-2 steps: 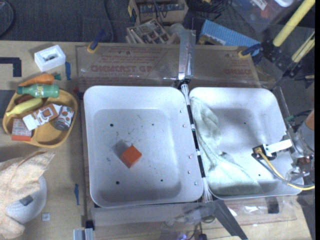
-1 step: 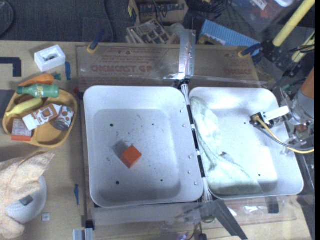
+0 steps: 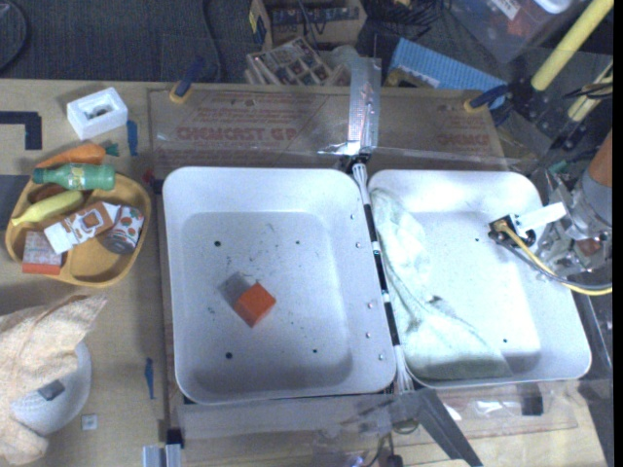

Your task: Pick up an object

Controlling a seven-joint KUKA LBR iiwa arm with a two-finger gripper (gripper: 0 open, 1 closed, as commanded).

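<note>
Orange and grey on its faces, a small cube (image 3: pixel 255 303) lies on the floor of the left bin (image 3: pixel 195 202), a little toward seven o'clock of that bin's centre, resting flat with one corner turned toward the viewer; it stands clear of every wall. Camera view: the right bin (image 3: pixel 458 188) carries a crumpled pale cloth or plastic sheet (image 3: pixel 404 251) along its nine o'clock side, running down toward six o'clock. The hand (image 3: pixel 560 241) sits at the three o'clock edge of the right bin, over or just beyond its rim, with yellow cabling looped beneath it; whether it is wide or narrow cannot be told from this angle, and nothing is seen held in it. The governing relation: the cube lies toward nine o'clock of the hand, slightly toward eight, well apart, with the ridge between the two bins and the crumpled sheet in between. Being a cube, it offers no long axis; its rotated stance suggests the hand would need to turn to meet two flat faces. Judgement: the pick has not begun, and the approach must cross the whole right bin. On the table at nine o'clock a yellow bowl (image 3: pixel 92 270) of toy food stands unrelated to the task.
</note>
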